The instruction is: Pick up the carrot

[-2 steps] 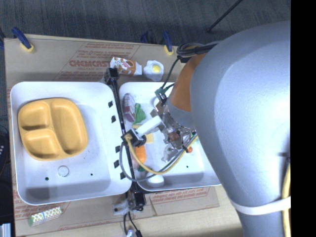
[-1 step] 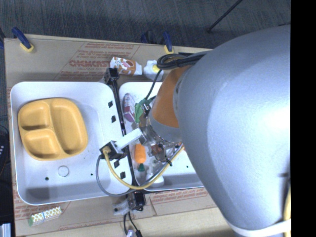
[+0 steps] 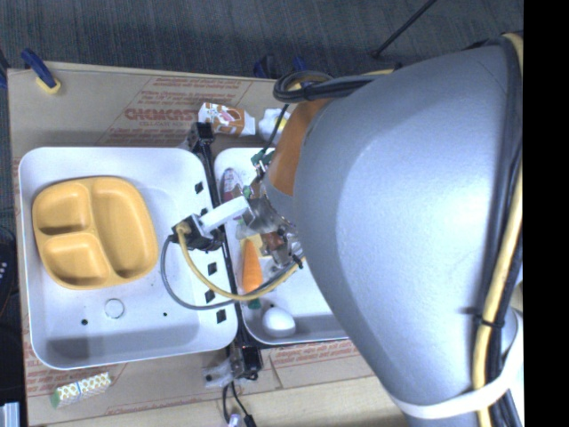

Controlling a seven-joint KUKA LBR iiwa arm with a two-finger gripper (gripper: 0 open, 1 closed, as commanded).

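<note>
Down near the middle of the frame, the long orange tapered carrot lies in the right-hand shallow white plastic bin, close against that bin's left wall, its length running roughly up and down the picture with the narrower end toward the top; its surface is a plain, even orange. Just below it in the same bin sits a small white rounded object, and a dark reddish item shows near the bin's upper left corner. The tool hangs right above the carrot's upper end, a cluster of metal parts and wiring at the tip of the big grey arm with its orange band; whether it touches the carrot, and how its jaws stand, I cannot tell, since the arm's bulk and the cabling hide that. A yellow hose and grey cable loop from the tool across the divide into the left-hand white bin, which holds a yellow three-compartment plastic tray in its upper left part. Both bins rest on a cardboard-covered table.
</note>
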